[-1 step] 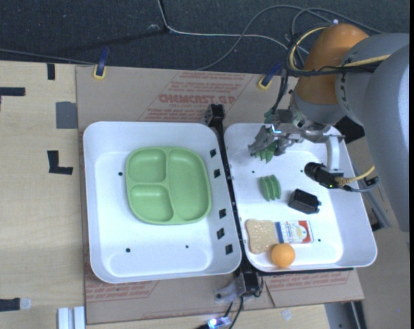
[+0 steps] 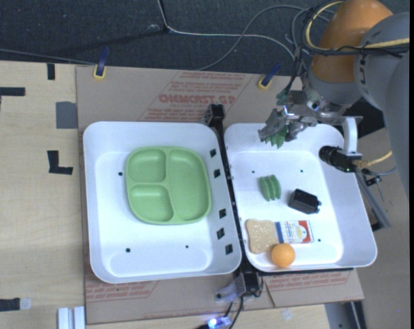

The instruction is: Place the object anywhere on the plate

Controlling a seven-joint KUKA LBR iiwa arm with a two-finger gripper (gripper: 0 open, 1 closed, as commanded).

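Two shallow white bins sit side by side on a sheet of brown cardboard laid over the pale wooden worktop (image 2: 29, 204). In the left white bin (image 2: 101, 252) lies a light green plastic plate with three compartments (image 2: 168, 185), roughly at the bin's middle and nothing resting on it.

The grey arm with the orange band (image 2: 351, 29) reaches in from the right and ends over the far edge of the right white bin (image 2: 354, 242). Its jaws (image 2: 279, 132) point down toward the bin's upper left corner. A small dark green item (image 2: 278, 140) shows right at the fingertips, apparently pinched between them, so the jaws look narrowed on it; what the item is cannot be told at this size.

Lower in the same bin, near its middle and apart from the jaws, lies a ridged green pickle-like piece (image 2: 269, 187). Just to its right rests a small black block (image 2: 304, 201). Along the near edge sit a tan slice of bread (image 2: 260, 234), a small white carton with blue and red print (image 2: 293, 232) touching it on the right, and an orange ball-shaped fruit (image 2: 282, 255) just in front of both.

The plate is well apart from the jaws, across the divider between the bins.
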